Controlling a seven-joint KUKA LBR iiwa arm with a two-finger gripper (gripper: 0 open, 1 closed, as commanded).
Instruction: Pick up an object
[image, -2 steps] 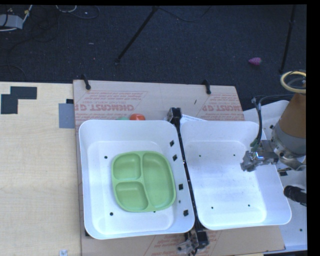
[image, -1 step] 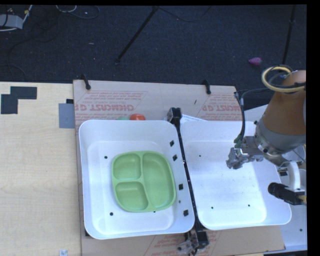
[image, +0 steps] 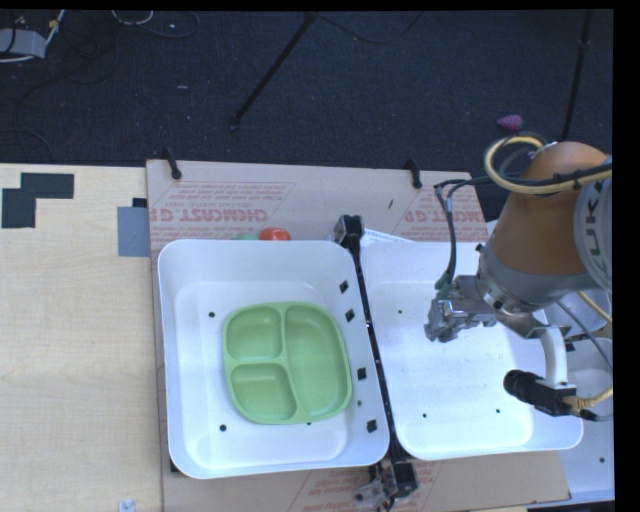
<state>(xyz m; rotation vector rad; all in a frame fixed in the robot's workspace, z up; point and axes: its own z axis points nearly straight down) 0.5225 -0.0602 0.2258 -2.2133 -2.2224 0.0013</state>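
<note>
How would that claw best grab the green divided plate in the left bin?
Probably by the raised outer rim, coming straight down from above. The green plate lies flat in the left bin, so only its thin rim and the ridges between its three compartments offer edges for the gripper to pinch.

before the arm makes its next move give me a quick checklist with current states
1. Something to pick is in reach: cannot tell. The green divided plate lies flat in the left bin, while the gripper is over the right bin.
2. Gripper lined up over a target: not ok. It hangs over bare white floor, across the divider from the plate.
3. Finger state: cannot tell, too small and dark.
4. Anything held: cannot tell, nothing visible between the fingers.
5. Path to the plate: not ok yet. The black divider between the bins lies in the way.
6. Small orange object behind the left bin: outside it, likely not a target.
</note>
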